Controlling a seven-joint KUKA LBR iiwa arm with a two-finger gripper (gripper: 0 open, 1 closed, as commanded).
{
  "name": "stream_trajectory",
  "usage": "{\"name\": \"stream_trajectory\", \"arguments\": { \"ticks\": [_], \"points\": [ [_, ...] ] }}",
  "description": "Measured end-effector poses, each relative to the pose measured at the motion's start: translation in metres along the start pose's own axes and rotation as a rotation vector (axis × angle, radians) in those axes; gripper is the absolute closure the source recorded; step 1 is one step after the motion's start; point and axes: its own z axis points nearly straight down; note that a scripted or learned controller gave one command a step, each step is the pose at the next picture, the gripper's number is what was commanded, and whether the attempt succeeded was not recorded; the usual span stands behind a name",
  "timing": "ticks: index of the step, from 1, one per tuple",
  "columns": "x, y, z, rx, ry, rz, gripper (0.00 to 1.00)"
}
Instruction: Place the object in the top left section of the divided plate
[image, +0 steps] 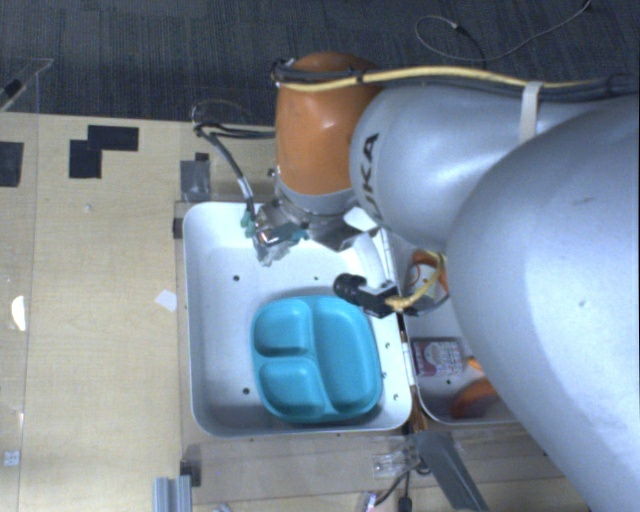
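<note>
The gripper (268, 240) hangs above the blue divided plate (318, 358) — well apart.

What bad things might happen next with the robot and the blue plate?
1. The end effector hangs above the bare bin floor, away from the plate; anything released here would likely miss it.
2. The plate's sections are small, so an object could land in the wrong one.
3. The bulky arm blocks much of the view.
</note>
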Motion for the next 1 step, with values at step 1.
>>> {"name": "stream_trajectory", "arguments": {
  "ticks": [1],
  "points": [
    [-0.0186,0.0562,-0.242,-0.006,-0.002,-0.088,1.0]
  ]
}}
